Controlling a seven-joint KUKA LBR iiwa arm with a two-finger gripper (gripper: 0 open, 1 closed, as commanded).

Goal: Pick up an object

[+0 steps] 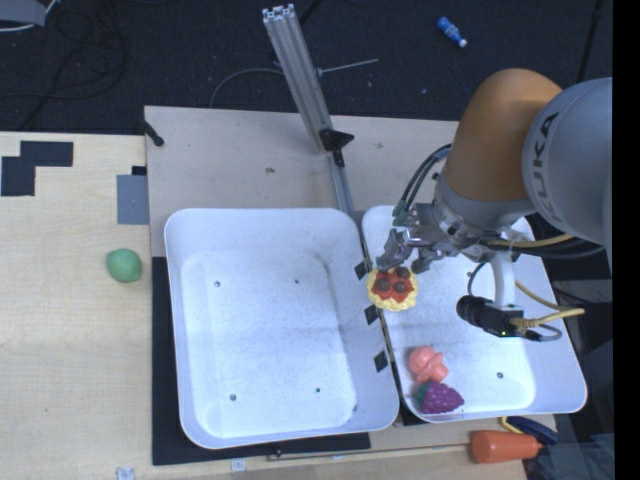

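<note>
Orange carrot toy [503, 446] below right bin [560, 388], end effector [400, 256] above

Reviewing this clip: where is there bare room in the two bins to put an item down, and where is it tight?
The left bin has a bare floor from wall to wall. The right bin is crowded: the gripper hangs over the yellow toy, with the pink toy and purple grapes near its front edge.
</note>
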